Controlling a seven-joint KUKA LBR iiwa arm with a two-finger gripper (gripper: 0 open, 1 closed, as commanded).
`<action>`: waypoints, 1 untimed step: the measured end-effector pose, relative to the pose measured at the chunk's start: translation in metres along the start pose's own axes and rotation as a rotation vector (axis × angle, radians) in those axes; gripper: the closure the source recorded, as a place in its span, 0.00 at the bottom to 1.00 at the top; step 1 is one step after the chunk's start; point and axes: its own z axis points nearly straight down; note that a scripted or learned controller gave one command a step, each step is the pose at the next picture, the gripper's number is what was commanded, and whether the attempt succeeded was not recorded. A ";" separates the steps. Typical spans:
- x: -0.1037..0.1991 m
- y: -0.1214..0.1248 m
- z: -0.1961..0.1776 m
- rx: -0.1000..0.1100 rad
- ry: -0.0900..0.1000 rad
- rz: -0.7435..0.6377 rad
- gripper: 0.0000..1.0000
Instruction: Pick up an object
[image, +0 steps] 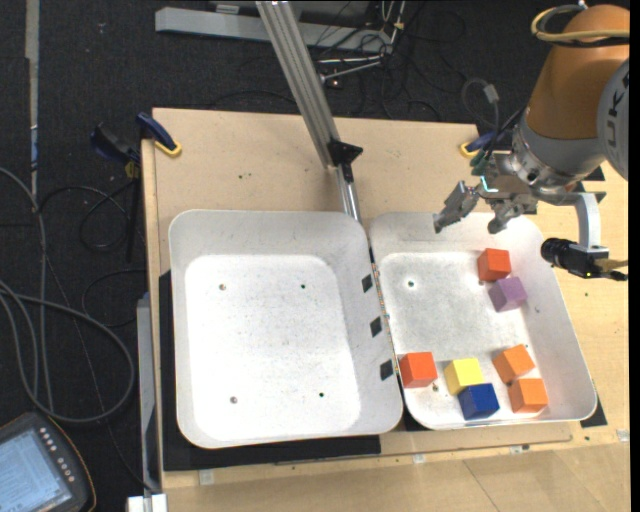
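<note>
So, biggest stuff first: the tan wooden tabletop (260, 160) carries two shallow white plastic bins side by side. The left white bin (265, 325) is bare, the right white bin (440, 290) has all the blocks. The grey arm with the orange band (575, 75) reaches in from the right and hangs over the far edge of the right bin.

The gripper (478, 212) looks spread wide, with nothing between its fingers, and it sits up above the bin's far rim, apart from any block.

Then the small stuff: an orange cube (493, 265) closest to the gripper, with a pale purple cube (509, 293) just beside it toward the near side. Along the near rim there's another orange block (418, 369), a yellow cube (463, 375) touching a blue cube (479, 400), and two more orange blocks (522, 380) near the corner.

My read is this is the approach step, nothing picked yet. The next move probably calls for lining up over one block, likely that nearest orange one, and coming straight down. Purple sitting so close could get bumped.
</note>
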 end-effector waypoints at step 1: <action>0.000 0.001 -0.003 -0.004 -0.001 0.000 0.00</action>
